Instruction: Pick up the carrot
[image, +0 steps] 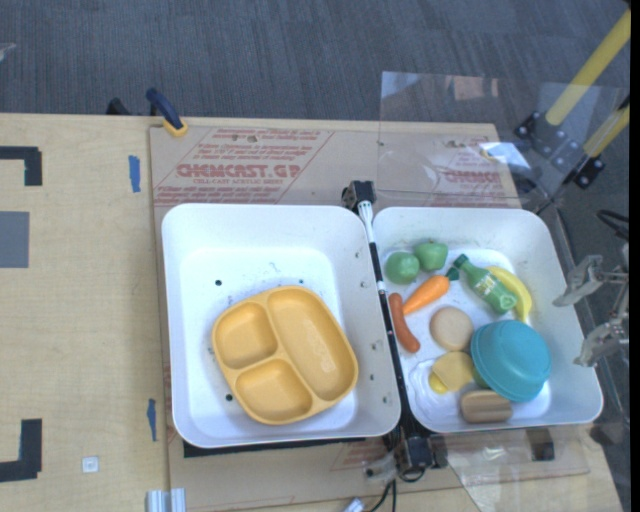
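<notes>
The carrot (427, 292) is a small orange toy lying at a slant in the right bin (560, 250), near its left side. It rests between two green fruits (416, 262) above and a tan round piece (451, 327) below. My gripper (572, 328) hangs at the view's right edge, over the bin's right wall. Its two grey metal fingers (585, 280) point left and stand apart, open with nothing between them. The carrot lies well to the left of the gripper, untouched.
Around the carrot lie a red-orange sausage (404, 322), a green bottle (480, 283), a banana (515, 290), a teal bowl (510, 358), a yellow piece (452, 372) and a brown loaf (486, 406). The left bin (200, 250) holds a yellow divided plate (285, 353).
</notes>
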